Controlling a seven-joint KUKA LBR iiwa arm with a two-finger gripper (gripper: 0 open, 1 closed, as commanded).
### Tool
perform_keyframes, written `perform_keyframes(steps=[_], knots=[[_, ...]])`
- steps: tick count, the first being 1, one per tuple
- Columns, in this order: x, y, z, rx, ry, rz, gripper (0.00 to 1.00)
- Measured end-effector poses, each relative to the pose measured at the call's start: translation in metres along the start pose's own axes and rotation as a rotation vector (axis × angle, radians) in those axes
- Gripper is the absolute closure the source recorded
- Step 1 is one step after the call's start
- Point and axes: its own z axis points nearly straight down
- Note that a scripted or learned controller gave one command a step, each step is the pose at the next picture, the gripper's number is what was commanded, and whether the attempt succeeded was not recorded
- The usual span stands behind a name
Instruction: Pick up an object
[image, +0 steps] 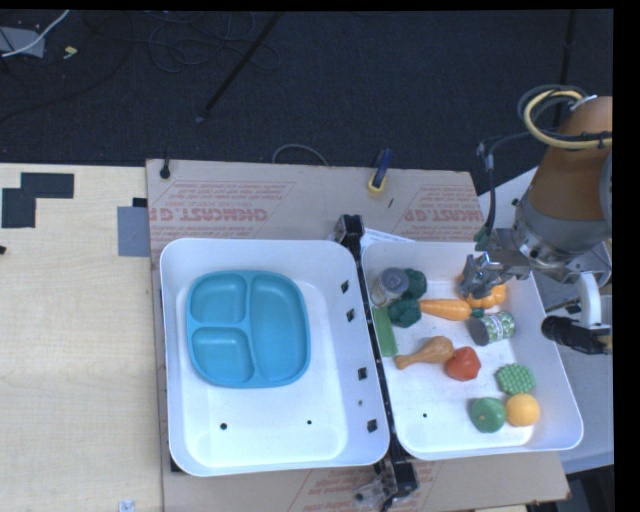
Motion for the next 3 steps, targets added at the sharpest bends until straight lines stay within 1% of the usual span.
perform_keyframes(steps=[1, 2, 3], knots=[[0.058, -0.014, 0.008, 0.001, 0.0, -0.001, 1.0], [0.11, -0.02, 0.014, 0.001, 0.0, -0.001, 1.0], [0.159, -0.034, -0.004, -0.001, 0.0, -0.002, 1.0]])
